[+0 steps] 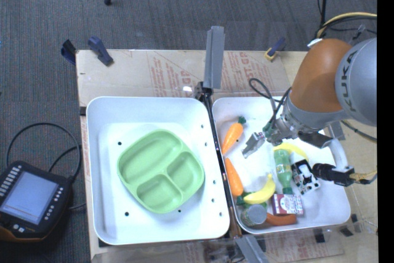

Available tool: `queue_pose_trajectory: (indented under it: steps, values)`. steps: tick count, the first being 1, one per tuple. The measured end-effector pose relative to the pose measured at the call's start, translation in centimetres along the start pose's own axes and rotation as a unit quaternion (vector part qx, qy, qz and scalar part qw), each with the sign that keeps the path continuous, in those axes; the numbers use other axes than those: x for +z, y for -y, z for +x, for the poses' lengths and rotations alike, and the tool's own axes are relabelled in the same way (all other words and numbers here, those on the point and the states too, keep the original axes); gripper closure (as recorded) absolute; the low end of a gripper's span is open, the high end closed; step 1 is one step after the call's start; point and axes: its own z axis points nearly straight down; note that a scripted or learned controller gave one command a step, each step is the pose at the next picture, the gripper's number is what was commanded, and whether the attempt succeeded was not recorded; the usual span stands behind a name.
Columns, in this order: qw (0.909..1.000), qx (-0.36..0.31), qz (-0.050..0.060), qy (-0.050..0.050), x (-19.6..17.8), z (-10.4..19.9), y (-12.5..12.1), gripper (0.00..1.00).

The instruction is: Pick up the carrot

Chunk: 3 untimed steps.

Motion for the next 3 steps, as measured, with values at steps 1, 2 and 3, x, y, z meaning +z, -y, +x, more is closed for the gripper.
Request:
queue_pose_trajectory:
  steps: [1, 2, 3]
  values:
    - [0.9933, -0.116, -0.002, 0.001, -3.2, 1.8, 0.1, 0.0]
    - [0.9667, -0.256, -0.002, 0.001, -4.4, 2.0, 0.7, 0.0]
    - [0.9883, -0.152, -0.001, 0.0, -1.0, 0.0, 0.5, 0.0]
